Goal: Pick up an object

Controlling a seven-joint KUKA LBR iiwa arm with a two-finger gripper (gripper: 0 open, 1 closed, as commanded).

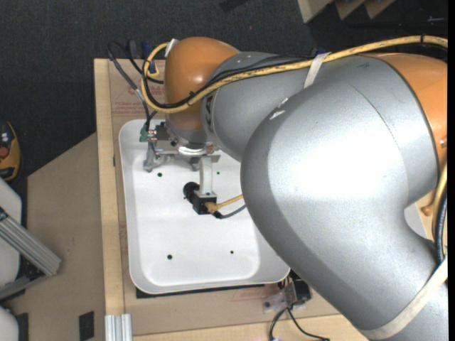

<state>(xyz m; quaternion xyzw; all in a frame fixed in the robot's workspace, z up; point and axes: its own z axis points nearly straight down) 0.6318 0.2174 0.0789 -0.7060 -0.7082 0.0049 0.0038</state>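
The grey arm [341,190] is reaching across the bench [112,261] nearest the camera, hiding whatever is lying beneath it. Beyond it, the white bin [192,272] is showing its floor at the near end. At the bin's far end the gripper [167,153] is hanging low, wrist pointing down, probably because the program is trying a grasp there. Whether it is open or closed I cannot tell. The object to pick is hidden, possibly under the gripper.
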